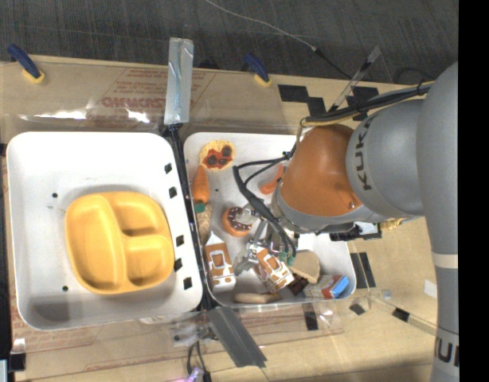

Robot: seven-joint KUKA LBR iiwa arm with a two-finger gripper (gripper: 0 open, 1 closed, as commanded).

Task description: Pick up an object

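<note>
bottom centre: tan oblong item (pixel 252 297) at right bin (pixel 344 265) rim, untouched | centre: end effector (pixel 260 253) low among clutter beside orange-white packet (pixel 273 269), finger state cannot tell | no lift visible, pick seems pending | left: yellow tray (pixel 117 241)

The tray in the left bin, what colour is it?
Yellow. The tray shows best in the camera view.
</note>
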